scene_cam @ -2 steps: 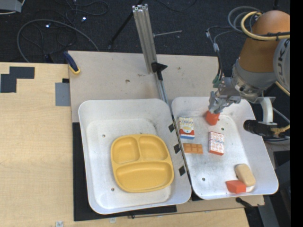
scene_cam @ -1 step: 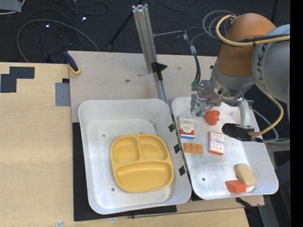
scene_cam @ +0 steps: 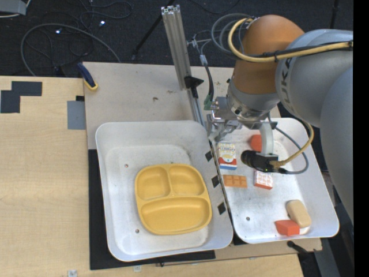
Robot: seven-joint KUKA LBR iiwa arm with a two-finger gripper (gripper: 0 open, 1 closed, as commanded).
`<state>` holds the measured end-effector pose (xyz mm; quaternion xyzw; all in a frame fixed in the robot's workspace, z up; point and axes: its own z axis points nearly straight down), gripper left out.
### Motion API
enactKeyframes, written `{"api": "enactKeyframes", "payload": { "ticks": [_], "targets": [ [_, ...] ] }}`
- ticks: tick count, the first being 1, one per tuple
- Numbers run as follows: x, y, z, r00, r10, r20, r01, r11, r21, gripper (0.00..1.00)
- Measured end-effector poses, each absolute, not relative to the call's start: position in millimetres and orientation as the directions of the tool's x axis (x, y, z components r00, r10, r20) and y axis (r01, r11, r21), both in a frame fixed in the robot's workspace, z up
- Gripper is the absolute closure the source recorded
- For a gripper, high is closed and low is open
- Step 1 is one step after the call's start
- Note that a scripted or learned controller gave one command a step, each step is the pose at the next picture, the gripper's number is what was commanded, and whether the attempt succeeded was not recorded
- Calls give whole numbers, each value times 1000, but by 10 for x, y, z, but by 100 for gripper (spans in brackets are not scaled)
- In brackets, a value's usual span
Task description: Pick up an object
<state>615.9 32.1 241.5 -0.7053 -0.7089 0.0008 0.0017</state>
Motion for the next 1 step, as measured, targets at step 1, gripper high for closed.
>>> {"api": "enactKeyframes", "payload": {
  "ticks": [1],
  "targets": [
    [6236,806,2458,-5,1000,1,1000,5,-2,100]
  ]
}}
